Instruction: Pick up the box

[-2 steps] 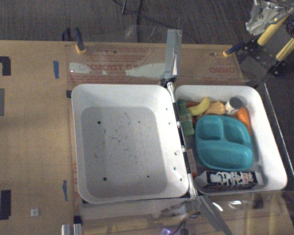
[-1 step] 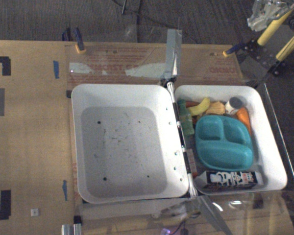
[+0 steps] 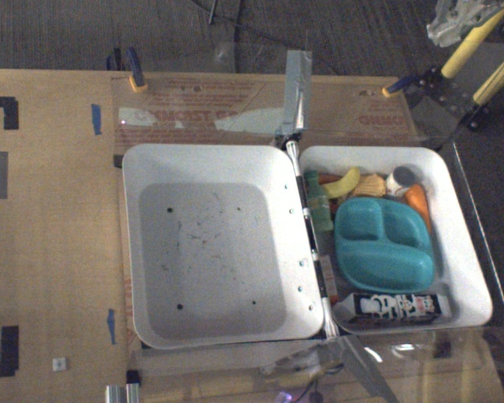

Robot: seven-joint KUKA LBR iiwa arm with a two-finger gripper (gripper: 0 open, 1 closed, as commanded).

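You have two white bins side by side on the table [image 3: 50, 225]: the left bin [image 3: 143, 175] in the middle of the frame, the right bin [image 3: 466, 250] toward the right.

In the right bin you can count one box [image 3: 401, 306], one teal divided plate [image 3: 384, 245], one yellow banana [image 3: 343, 183], one orange carrot-like piece [image 3: 417, 201], one tan ridged piece [image 3: 370, 185] and a small stack of green blocks [image 3: 318, 206]; a dark round item near the bin's upper right is too small to name.

The box is long, flat and dark, with white lettering and a pale end. It lies flat along the bin's lower edge, just below the plate and close to or touching it.

The gripper [image 3: 464, 11] sits at the upper right corner of the frame, well apart from the bins; whether its fingers are apart or together, you cannot tell.
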